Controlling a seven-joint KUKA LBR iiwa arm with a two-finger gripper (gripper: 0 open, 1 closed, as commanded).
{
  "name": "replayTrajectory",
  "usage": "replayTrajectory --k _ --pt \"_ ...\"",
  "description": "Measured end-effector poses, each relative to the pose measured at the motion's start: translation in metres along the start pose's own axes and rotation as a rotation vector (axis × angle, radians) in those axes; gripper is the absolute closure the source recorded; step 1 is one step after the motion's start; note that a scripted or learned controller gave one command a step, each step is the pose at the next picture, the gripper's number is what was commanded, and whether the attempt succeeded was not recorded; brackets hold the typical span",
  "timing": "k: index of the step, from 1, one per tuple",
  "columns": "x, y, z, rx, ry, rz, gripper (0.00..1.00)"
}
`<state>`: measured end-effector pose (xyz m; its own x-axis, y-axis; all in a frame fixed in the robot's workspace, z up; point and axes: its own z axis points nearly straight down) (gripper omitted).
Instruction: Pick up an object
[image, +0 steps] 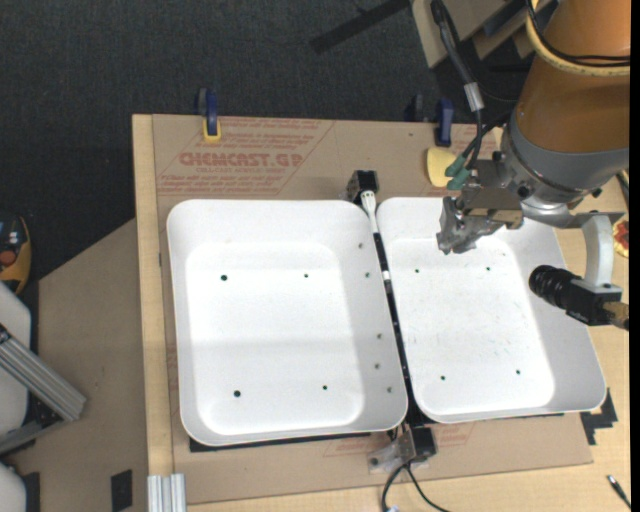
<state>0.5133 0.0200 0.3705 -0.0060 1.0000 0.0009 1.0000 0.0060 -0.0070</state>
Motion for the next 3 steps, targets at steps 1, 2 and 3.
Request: replayTrajectory --k 1,2,3 --pt "-0.013 -0.003 -0.021 -0.011 -0.001 0.007 1.0" --pt "0.037 0.038 0.068 0.0 0.0 0.001 1.0" --pt "0.025 0.037 0.05 -0.01 -0.001 0.007 1.0"
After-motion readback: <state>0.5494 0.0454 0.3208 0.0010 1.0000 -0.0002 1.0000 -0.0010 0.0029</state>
